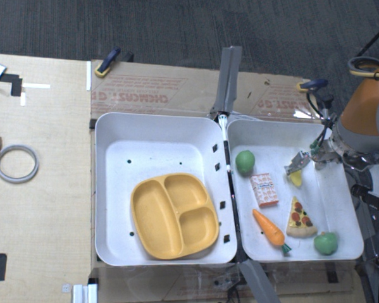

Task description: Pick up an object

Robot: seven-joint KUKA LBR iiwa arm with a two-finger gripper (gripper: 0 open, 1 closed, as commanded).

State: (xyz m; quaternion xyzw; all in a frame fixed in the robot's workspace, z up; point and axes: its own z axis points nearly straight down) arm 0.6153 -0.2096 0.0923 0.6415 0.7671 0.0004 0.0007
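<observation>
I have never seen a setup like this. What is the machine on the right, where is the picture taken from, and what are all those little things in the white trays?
One camera above the bench looks down at a slant. The grey and orange shape at the right is a robot arm; its gripper, a two-finger claw, hangs low over the right bin, right beside a small yellow piece. Whether it grips anything cannot be told from here.

That bin holds toy food: a green ball-like fruit, a small red and white box, a carrot, a pizza slice and a second green fruit.

The left bin holds a yellow divided plate. A roll of tape lies on the bench, far left.

The arm's job is to pick up an object.
</observation>
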